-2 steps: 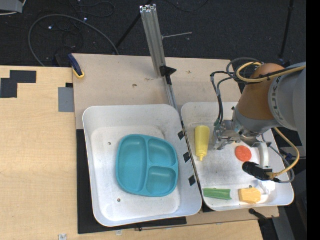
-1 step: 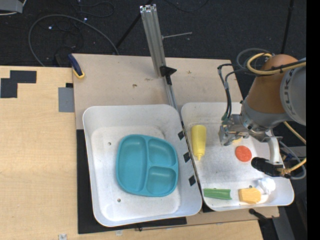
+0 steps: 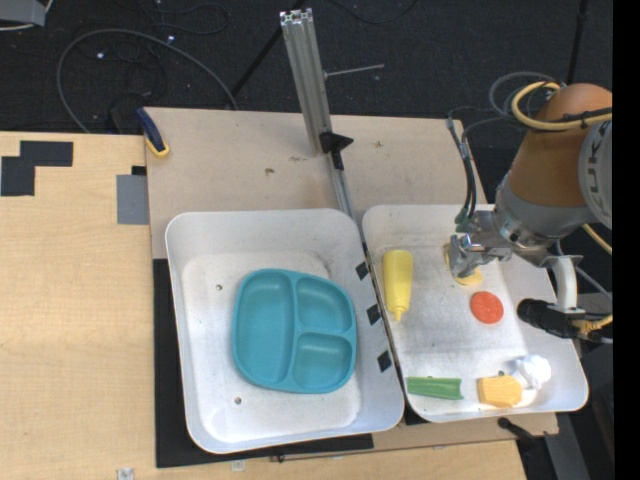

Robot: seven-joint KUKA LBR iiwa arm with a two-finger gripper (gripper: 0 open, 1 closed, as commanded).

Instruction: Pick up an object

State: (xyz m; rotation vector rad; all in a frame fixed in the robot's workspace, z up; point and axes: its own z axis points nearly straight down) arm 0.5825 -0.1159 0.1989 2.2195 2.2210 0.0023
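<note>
Pincer (image 3: pixel 465 265) over small, perhaps yellow object (image 3: pixel 469 279).

A robotics lab — a grey and orange arm (image 3: pixel 560 158) reaches over a plywood counter (image 3: pixel 250 158) bearing two white bins (image 3: pixel 190 258), with loose cables (image 3: pixel 110 58) on dark floor and an aluminium post (image 3: pixel 305 78) standing behind.

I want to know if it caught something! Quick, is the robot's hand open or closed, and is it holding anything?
Hand: cannot be told. It is low in the right bin, over a small yellow thing at its tip.
</note>
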